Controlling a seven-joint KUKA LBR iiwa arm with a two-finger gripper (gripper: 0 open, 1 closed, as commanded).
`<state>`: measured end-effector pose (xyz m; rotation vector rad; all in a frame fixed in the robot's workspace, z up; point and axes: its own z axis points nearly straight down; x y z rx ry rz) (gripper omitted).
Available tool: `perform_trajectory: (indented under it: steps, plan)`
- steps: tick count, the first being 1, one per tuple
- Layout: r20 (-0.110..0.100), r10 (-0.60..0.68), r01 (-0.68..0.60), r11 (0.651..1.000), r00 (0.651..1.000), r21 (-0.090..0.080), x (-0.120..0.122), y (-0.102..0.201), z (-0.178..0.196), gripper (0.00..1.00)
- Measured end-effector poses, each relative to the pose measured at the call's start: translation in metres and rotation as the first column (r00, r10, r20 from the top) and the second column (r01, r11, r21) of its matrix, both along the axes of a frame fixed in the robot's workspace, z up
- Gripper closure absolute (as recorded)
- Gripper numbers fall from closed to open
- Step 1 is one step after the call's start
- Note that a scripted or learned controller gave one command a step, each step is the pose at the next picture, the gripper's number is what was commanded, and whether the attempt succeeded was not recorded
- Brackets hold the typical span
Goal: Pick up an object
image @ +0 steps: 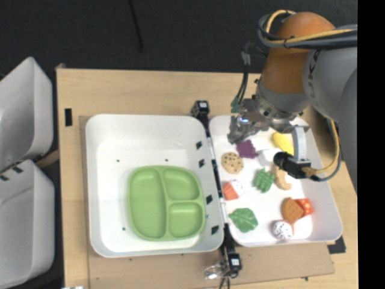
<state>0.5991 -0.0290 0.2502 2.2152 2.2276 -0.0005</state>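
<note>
We are at the approach step: the gripper (240,127) hangs low over the far left corner of the right bin (328,218), right above the purple toy (246,149), and nothing sits between its parts that we can make out. Whether it stands apart or together we cannot tell; the wrist and cabling crowd that spot.

The candidates all lie in the right bin. The purple toy is nearest, just under the gripper, with the round cookie (231,162) just beside it toward the near edge. A yellow piece (283,141) lies by the far wall, partly behind the arm's black fitting. Toward the middle we see a green leafy piece (263,180); near the near edge lie another green leaf (243,219), a brown and orange item (296,209) and a white die (281,230). The left bin (99,161) carries a green divided plate (166,202).

Next, we judge, comes a short straight descent onto the purple toy, closing around it without catching the cookie or the bin wall.
</note>
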Motion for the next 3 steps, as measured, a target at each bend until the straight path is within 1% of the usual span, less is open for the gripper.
perform_trajectory:
  steps: [1,2,3]
  plan:
    - [0.000,0.000,0.000,1.000,1.000,0.000,0.024,0.038,-0.001,1.00]
    - [0.000,0.001,-0.001,1.000,1.000,0.000,0.037,0.089,-0.002,1.00]
    - [-0.001,-0.003,0.003,1.000,1.000,-0.002,0.047,0.097,-0.015,1.00]
